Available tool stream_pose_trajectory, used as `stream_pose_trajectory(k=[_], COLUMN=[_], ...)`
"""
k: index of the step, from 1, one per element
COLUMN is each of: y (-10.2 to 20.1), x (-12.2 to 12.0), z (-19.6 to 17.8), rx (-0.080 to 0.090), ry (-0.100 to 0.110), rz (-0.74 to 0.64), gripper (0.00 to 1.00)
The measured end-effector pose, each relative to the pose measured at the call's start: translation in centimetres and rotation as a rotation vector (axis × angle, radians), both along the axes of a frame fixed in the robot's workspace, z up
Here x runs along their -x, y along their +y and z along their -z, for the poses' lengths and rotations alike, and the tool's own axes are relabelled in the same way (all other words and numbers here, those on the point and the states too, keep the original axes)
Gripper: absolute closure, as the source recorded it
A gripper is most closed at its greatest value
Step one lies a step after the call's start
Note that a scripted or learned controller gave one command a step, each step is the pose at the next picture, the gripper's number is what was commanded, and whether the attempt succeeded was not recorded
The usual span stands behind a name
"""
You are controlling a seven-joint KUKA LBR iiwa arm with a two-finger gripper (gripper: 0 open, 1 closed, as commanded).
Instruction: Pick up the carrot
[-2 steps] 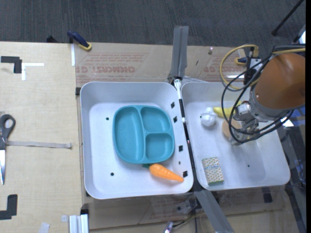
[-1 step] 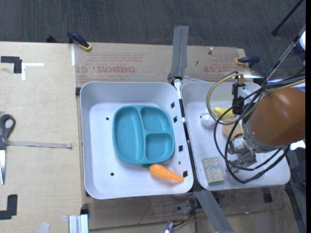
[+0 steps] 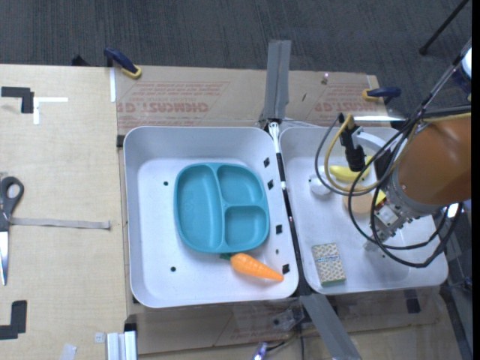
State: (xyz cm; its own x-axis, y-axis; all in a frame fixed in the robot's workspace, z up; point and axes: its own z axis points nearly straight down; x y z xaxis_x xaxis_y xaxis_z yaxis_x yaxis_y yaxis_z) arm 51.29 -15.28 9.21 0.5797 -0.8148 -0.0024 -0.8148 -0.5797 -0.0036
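Writing first: the cardboard sheet (image 3: 225, 100) under the bins had red print on it, upside down from the camera, looked like "CHEMCAS" or close, honestly too blurry to be sure. The carrot (image 3: 256, 268) was a smooth, stubby orange cone with a bit of green at its fat end, lying in the left bin (image 3: 142, 223) at about 5 o'clock, touching the lower edge of the teal plate (image 3: 221, 206). That plate was glossy plastic, rounded corners, three compartments. In the right bin (image 3: 420, 272) sat a small flat rectangular thing with a speckled top (image 3: 328, 264) near the front at 7 o'clock, and a yellow banana-like shape (image 3: 341, 173) up at 11 o'clock, partly behind black cables. The arm (image 3: 439, 163), orange band showing, hung over the right bin, well apart from the carrot. The gripper (image 3: 386, 220) was a metallic blur under the wrist, so I couldn't tell if it was open or closed. Scissors (image 3: 7, 216) lay on the wood bench at far 9 o'clock.
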Motion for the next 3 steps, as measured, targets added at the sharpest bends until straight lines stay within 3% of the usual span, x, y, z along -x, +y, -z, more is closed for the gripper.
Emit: stream_pose_trajectory(k=[1,2,3], y=[1.8,4.5,-3.6], x=[0.3,-3.8,-6.2], z=[0.0,0.0,-7.4], rx=[0.002,0.002,0.003], ry=[-0.003,-0.003,-0.009], rz=[-0.339,-0.751,-0.751], gripper=[1.0,1.0,1.0])
